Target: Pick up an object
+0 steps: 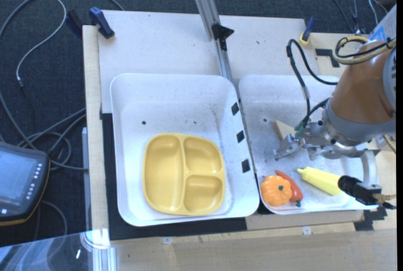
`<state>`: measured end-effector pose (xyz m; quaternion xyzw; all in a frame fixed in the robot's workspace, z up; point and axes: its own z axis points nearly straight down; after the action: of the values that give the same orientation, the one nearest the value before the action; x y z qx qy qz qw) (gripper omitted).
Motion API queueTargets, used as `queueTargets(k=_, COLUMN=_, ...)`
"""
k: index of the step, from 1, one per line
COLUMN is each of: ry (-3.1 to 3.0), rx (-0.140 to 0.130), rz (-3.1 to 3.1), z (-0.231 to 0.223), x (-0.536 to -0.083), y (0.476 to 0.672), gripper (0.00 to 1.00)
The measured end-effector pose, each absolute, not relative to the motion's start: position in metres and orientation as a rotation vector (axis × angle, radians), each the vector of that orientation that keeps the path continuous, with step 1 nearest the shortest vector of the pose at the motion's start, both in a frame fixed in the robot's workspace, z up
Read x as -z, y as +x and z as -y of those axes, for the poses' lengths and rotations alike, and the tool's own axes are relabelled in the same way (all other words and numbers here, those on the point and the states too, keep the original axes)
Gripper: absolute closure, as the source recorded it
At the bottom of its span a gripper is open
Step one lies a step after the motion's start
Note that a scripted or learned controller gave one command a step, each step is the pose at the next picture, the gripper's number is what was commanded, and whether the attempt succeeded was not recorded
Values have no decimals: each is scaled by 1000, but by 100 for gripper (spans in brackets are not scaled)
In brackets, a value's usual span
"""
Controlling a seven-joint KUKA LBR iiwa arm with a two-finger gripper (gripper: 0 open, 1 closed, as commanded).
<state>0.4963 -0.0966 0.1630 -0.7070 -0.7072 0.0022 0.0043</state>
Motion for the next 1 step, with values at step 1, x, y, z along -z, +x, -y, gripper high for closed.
queueTargets(k=1, ry=-2215, rx=-7, rz=2215, z=94, x=-99, y=494, gripper=0)
